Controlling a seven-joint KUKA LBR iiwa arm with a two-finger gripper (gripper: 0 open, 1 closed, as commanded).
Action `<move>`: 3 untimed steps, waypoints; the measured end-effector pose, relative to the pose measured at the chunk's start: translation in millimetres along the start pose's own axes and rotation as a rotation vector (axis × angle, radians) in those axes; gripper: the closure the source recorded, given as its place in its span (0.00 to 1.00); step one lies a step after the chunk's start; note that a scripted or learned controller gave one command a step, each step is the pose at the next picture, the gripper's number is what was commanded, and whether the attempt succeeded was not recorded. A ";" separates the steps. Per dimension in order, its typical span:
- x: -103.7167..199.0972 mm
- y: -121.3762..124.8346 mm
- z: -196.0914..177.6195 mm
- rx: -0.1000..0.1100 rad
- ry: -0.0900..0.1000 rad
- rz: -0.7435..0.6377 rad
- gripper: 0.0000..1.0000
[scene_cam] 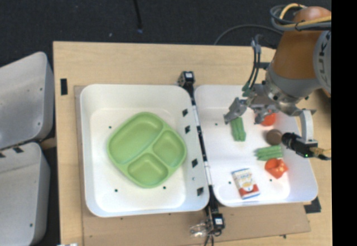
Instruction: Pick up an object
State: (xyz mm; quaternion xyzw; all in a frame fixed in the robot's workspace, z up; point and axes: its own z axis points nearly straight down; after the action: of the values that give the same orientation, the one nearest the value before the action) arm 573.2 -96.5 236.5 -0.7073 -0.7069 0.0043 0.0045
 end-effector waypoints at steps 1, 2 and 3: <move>0.0 2.3 -7.1 -0.013 -0.001 -0.002 0.00; 3.6 3.8 36.1 -0.010 -0.001 -0.001 0.00; -7.3 -0.2 91.3 -0.009 -0.002 0.001 0.00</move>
State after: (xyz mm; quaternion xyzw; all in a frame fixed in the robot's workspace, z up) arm 571.9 -103.7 145.2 -0.7077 -0.7065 0.0018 0.0008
